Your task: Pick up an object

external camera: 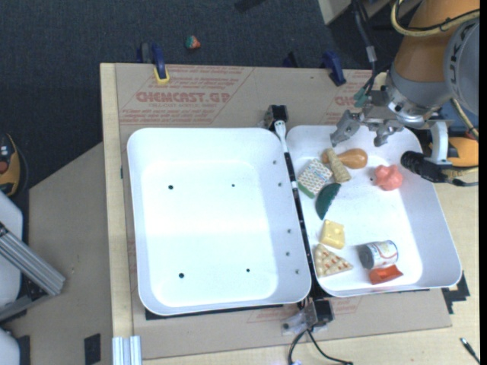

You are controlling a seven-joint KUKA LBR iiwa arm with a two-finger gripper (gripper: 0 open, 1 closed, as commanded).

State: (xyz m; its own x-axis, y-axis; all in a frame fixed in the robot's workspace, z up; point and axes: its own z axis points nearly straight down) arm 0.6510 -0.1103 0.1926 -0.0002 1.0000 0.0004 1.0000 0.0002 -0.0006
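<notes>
Hovering over the far end of the right bin (445,242), the claw (364,130) hangs with its fingers spread, pinching nothing. Just below it lies a brown bread roll (352,157), with a pink lump (389,177) nearby. A can (378,253) and a cheese wedge (332,234) sit closer in. The left bin (144,204) adjoins on the counter (114,128).

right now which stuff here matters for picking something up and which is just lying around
For the job:
- gripper, open above the right bin
- bread roll
- pink lump
- yellow block
- can
- dark green piece

Lying about:
- left bin
- blue clamps
- small object on the carpet
</notes>
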